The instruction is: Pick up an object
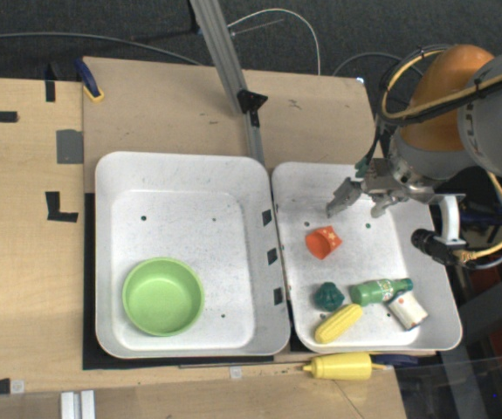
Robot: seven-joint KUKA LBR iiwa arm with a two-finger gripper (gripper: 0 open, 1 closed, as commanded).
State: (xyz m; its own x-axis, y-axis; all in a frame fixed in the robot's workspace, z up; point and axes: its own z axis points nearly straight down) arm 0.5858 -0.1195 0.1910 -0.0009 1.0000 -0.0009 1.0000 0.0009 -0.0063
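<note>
- Hovering over the upper part of the right bin (425,234), the end effector (361,201) has its 2 fingers spread apart and grasps nothing
- Nearest object is the orange object (322,242), lying on the bin floor just below and slightly left of the fingertips
- I judge the next move as a short descent toward it

Speckled matt white plastic bins (115,182)

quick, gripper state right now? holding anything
Gripper: open, fingers spread, holding nothing, above the right bin, up and to the right of the orange object.
</note>
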